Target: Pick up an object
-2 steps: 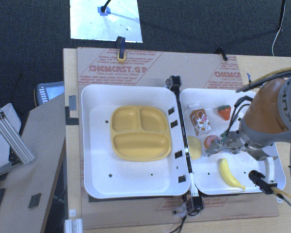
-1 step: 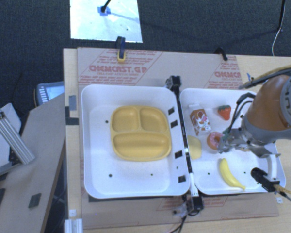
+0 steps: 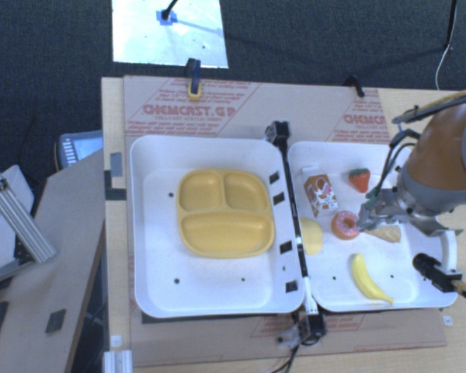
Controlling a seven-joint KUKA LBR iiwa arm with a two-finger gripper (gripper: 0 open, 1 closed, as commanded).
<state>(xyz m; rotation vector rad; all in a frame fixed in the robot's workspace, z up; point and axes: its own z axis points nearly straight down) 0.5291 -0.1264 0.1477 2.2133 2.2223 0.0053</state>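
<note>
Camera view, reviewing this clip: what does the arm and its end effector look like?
The arm is bulky and rounded, with a broad orange band above a grey wrist section. Thin dark cables loop along its upper left side. The end effector is a small grey metal assembly at the tip, too blurred for finer detail or markings.

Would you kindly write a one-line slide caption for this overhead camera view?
Claw low in the right bin beside a pink donut, near a banana; yellow tray in the left bin.

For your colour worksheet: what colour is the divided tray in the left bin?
Yellow tray, shown best in the camera view.
</note>
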